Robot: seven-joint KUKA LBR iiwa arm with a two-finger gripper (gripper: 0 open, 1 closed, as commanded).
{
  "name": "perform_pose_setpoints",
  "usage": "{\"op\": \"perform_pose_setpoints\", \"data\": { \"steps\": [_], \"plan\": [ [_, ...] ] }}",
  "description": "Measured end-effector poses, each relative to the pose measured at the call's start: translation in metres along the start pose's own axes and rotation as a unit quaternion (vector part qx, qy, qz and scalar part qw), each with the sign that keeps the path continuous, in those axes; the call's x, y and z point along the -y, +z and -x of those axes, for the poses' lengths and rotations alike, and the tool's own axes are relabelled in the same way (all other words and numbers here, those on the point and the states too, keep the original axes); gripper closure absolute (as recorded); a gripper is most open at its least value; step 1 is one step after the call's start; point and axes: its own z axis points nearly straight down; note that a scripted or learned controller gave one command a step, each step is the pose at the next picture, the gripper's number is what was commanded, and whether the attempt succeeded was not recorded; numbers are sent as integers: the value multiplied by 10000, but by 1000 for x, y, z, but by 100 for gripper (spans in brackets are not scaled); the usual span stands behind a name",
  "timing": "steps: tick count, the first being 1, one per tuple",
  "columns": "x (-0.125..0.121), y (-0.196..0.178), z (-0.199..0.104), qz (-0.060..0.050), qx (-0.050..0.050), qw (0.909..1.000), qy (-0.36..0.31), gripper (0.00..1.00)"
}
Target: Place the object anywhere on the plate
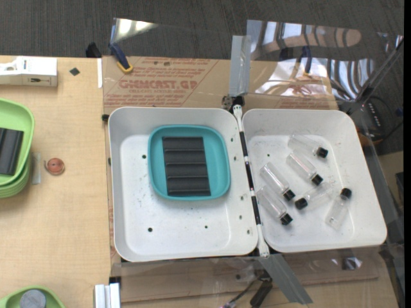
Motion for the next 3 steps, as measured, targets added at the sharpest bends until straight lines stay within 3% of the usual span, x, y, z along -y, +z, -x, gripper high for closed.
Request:
{"op": "perform_pose_setpoints", "data": {
  "steps": [3],
  "plan": [
    [0,0,-3,-2,2,10000,-2,0]
  ]
}}
